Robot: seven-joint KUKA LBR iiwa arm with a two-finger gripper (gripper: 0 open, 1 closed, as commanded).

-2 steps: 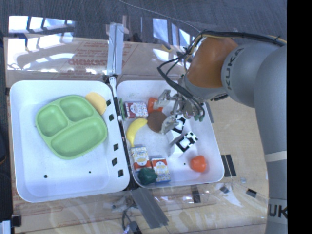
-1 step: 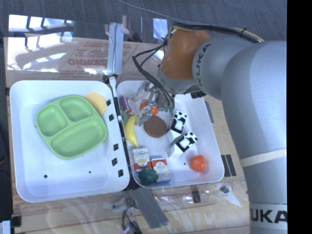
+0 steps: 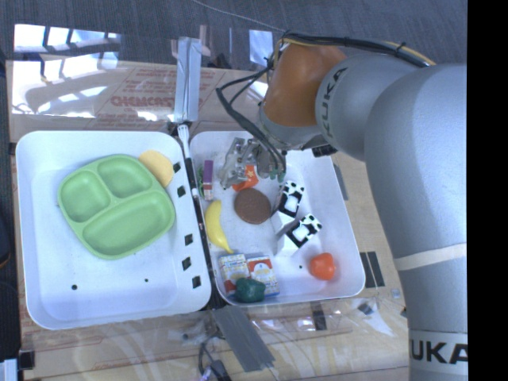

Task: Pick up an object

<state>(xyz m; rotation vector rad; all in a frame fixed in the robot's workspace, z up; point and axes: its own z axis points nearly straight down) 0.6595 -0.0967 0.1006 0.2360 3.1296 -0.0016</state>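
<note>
My gripper point(image 3: 240, 165) hangs low over the upper middle of the right bin point(image 3: 343, 213). An orange-red object point(image 3: 247, 181) lies right under its tip, partly covered by it. Whether it is touched or held is hidden. Just below sits a round brown disc point(image 3: 253, 205). A yellow banana point(image 3: 214, 225) lies along the bin's left wall. An orange-red ball point(image 3: 322, 266) rests near the lower right corner. A colourful small box point(image 3: 249, 269) and a dark green object point(image 3: 249, 290) are at the front edge.
Two black-and-white patterned blocks point(image 3: 291, 199) point(image 3: 302, 230) lie right of the disc. A small purple item point(image 3: 208, 175) stands by the divider. The left bin point(image 3: 40, 276) holds a green divided plate point(image 3: 117, 205) and a yellow object point(image 3: 158, 166).
</note>
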